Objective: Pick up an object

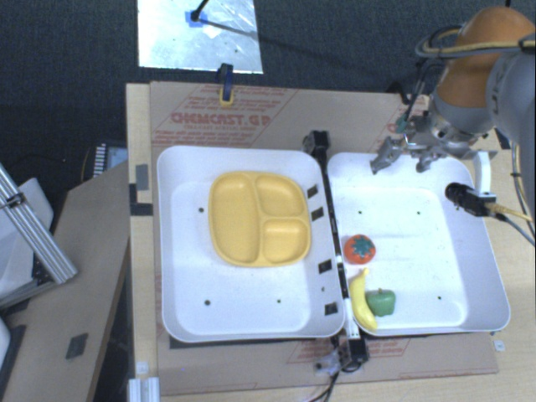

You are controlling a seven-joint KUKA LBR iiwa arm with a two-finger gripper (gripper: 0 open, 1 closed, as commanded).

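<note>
The tabletop (251, 107) is a pale board printed with red lettering, set against dark carpet; a reflective sheet (199, 23) lies beyond its far edge. Two shallow white bins sit side by side. The left bin (180, 308) holds a yellow divided plate (258, 218) near its centre. The right bin (469, 300) holds three toys by its left wall, toward the near corner: a red tomato (359, 249), a yellow banana (363, 301) and a green pepper (382, 301), the pepper touching the banana. The hand (405, 159) hangs over the right bin's far edge, fingers spread apart with nothing between them, well apart from the toys. An aluminium rail (29, 229) slants past the tabletop's left edge.
</note>
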